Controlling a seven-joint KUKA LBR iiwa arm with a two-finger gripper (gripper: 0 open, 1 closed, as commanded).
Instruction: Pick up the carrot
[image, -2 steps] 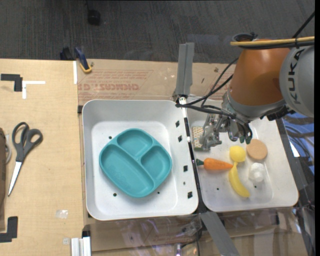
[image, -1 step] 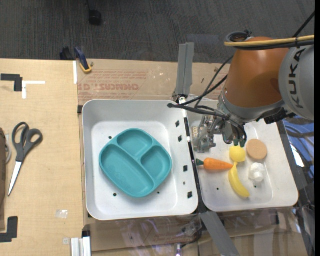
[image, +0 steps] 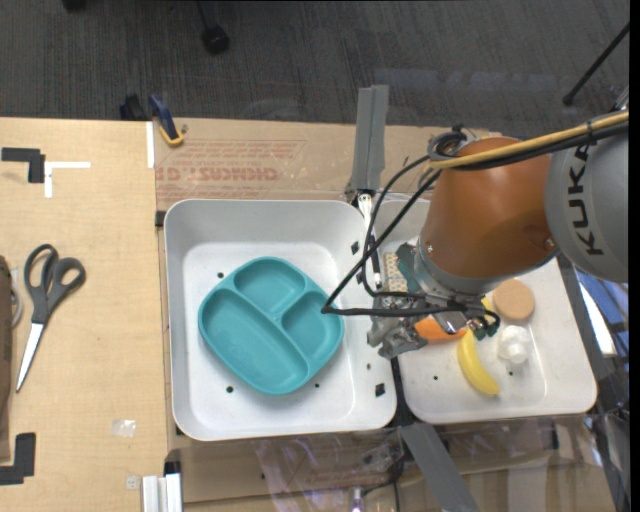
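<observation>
A pale wooden surface (image: 90, 330) carries two shallow white bins side by side, with dark carpet beyond its far edge. The grey arm with its orange band comes in from the right and hangs over the right white bin (image: 560, 395), its claw (image: 405, 335) low at that bin's left wall; whether the claw stands apart or together I cannot tell. The orange carrot (image: 434, 327) lies just right of the claw, partly hidden under the wrist, and nothing shows it gripped. Right of the claw and a little nearer the camera lies a yellow banana (image: 477, 367); further right sit a small white lumpy object (image: 514, 347) and a round tan disc (image: 513, 299). Left of the claw, in the left white bin (image: 190, 400), rests a teal plastic plate with three compartments (image: 268, 325). Far to the left, a pair of grey-handled scissors (image: 42, 290) lies on the bare wood.
</observation>
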